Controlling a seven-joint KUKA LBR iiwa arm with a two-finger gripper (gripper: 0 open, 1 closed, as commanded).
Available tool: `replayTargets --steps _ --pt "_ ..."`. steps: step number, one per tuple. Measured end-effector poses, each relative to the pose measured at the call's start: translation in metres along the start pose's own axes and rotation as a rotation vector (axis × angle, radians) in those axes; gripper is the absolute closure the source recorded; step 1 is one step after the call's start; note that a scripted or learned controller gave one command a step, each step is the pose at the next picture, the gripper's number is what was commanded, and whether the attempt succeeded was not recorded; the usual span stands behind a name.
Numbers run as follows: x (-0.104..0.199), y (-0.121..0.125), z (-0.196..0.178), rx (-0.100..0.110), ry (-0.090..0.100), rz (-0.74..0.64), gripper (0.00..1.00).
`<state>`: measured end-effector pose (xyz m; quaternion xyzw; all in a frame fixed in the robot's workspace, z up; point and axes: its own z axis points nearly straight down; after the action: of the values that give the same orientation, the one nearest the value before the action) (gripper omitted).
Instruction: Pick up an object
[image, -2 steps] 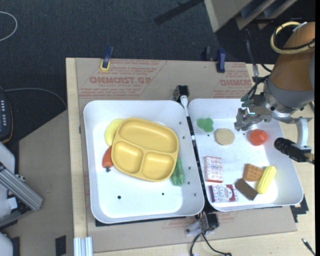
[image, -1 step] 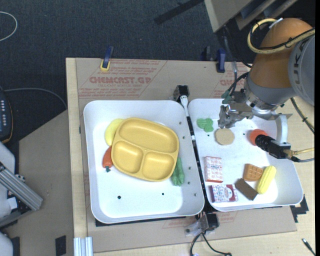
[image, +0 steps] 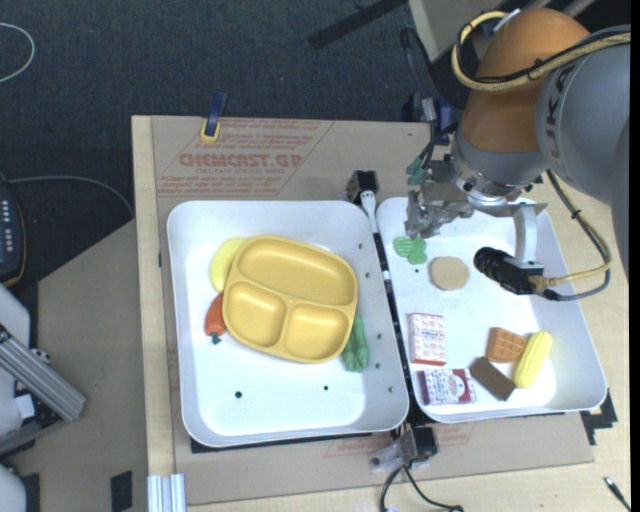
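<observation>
Pale board bench (image: 330, 170) over dark floor, red print along the far side, one blue-and-yellow clamp (image: 212, 118) at the far left edge; two shallow white bins set side by side on top

Progress on the pick:
- Gripper (image: 427, 218) low over the far left corner of the right bin (image: 470, 315), just above and beside a small green piece (image: 409, 247)
- Green piece lying on the bin floor, close to the wall shared with the left bin (image: 280, 400); judged the likely target
- Gripper state: cannot tell from this slant whether apart or together; no item visibly held
- Judged stage: approach or grasp attempt, nothing raised yet
- Left to do, by that reading: close on the piece, lift it, carry it clear of the bin floor

Left bin, four items:
- One yellow divided tray (image: 290, 297), three compartments, lying partly over its neighbours
- One yellow fruit (image: 224, 260), tucked under the tray's far left edge
- One red-orange vegetable (image: 215, 318), touching the tray's left side
- One green leafy piece (image: 356, 348), at the tray's near right corner

Right bin, seven items:
- One green piece, as above
- One round tan biscuit (image: 449, 272), near the green piece
- Two red-and-white packets (image: 427, 337) (image: 445, 385), one behind the other
- One orange waffle square (image: 505, 345)
- One yellow corn cob (image: 532, 358), just beside the waffle square
- One brown block (image: 492, 378), in front of the waffle square
</observation>
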<state>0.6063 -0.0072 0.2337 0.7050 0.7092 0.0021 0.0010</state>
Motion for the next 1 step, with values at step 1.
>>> replayTargets --steps 1 --pt "0.0524 0.018 -0.0015 0.0 0.0 -0.001 1.0"
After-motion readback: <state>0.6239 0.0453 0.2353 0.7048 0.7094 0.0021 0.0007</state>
